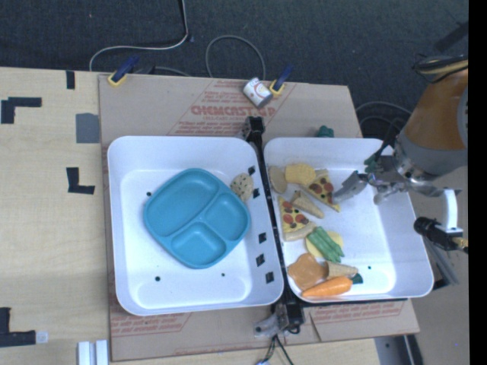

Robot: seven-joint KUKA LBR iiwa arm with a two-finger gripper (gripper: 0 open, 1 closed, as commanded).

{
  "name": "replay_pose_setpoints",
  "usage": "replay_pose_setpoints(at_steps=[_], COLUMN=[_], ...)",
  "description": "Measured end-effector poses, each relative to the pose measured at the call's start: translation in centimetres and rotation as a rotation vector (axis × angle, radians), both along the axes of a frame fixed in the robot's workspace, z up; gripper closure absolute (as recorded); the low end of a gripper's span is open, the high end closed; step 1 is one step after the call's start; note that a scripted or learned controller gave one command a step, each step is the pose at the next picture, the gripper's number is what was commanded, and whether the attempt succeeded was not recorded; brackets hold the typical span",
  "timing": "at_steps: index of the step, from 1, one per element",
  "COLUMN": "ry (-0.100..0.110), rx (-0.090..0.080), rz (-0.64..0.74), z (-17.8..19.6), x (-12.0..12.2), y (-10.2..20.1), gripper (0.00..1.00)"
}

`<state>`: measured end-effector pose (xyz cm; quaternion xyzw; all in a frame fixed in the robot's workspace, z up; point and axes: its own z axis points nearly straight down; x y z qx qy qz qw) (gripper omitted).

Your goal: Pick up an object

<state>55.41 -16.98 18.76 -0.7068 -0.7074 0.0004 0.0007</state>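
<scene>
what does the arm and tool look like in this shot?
The arm is bulky and rounded, with an orange-brown band above a grey wrist section. The tool is dark grey metal, slim, on a cluttered grey mount. A white bracket with a black knob sits beside the wrist.

Dark carpet [304, 14] behind; pale wooden bench [46, 226] — taped cardboard [221, 105].

A blue divided plate [198, 216] lies in the white left bin [122, 204]. In the white right bin [396, 242]: an orange carrot [329, 287], green peas [325, 242], and yellow pizza slices [294, 217] dotted red.
</scene>
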Motion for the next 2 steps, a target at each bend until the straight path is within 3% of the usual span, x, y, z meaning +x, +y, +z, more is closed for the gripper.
replay_pose_setpoints(at_steps=[1, 2], ry=[-0.008, 0.061], rx=[-0.006, -0.005], rz=[0.003, 0.009], z=[-10.7, -10.4], x=[5.6, 10.5], y=[2.1, 3.1], gripper=[0.00, 0.00])
